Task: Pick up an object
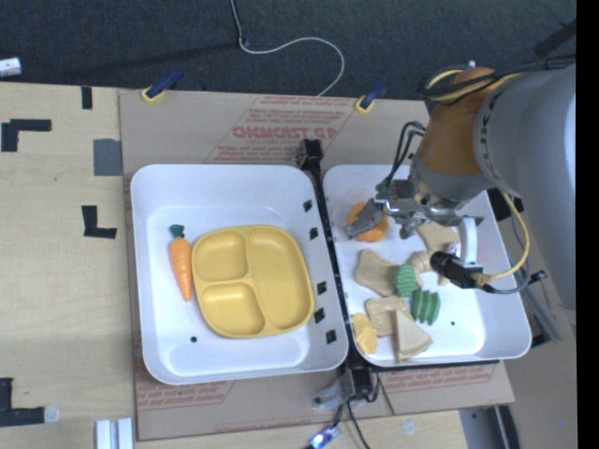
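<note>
The tool (401, 215) hung low over the right bin (505, 344), near that bin's far left corner, just beside a small orange piece (367, 223). Whether the tool was released or clenched could not be told from above, and nothing showed clearly in its grip. The likely targets lay in that bin: the orange piece, tan bread-like pieces (374, 271), a green piece (418, 293) and a yellow bit (362, 335) toward the near edge. In the left bin (159, 344) a yellow divided plate (255, 279) sat in the middle with a toy carrot (181, 262) at its left. By my judgement the pick was not yet done: closing on a piece and lifting remained.
</note>
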Available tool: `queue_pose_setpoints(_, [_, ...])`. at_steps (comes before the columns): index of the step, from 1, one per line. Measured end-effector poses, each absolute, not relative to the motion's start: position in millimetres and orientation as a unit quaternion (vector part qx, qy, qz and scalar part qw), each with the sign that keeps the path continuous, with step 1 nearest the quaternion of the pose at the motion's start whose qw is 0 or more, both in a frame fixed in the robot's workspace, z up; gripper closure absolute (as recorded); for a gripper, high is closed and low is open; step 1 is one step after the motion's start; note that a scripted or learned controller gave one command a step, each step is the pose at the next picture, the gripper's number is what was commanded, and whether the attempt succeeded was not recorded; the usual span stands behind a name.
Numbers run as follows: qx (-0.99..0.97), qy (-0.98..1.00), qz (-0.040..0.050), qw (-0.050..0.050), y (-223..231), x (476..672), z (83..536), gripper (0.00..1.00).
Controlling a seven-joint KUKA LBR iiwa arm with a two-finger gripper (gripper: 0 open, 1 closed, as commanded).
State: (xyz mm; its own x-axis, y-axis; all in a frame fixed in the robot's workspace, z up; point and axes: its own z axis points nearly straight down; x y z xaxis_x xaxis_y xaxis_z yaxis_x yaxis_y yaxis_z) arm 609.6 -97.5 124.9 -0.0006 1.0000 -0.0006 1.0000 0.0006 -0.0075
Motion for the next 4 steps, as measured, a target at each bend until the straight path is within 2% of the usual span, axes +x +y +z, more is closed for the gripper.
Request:
queue_pose_setpoints(1, [-0.706,-0.708,0.0015,0.001,-96.5,608.8,81.7,0.0])
queue_pose_setpoints(2, [-0.706,-0.708,0.001,0.0,-96.4,609.5,94.5,1.0])
queue_pose_setpoints(3, [-0.707,-0.707,-0.001,-0.001,-103.1,604.9,153.2,1.0])
queue_pose_setpoints(4, [-0.707,-0.708,-0.0011,-0.001,-100.5,610.7,197.2,1.0])
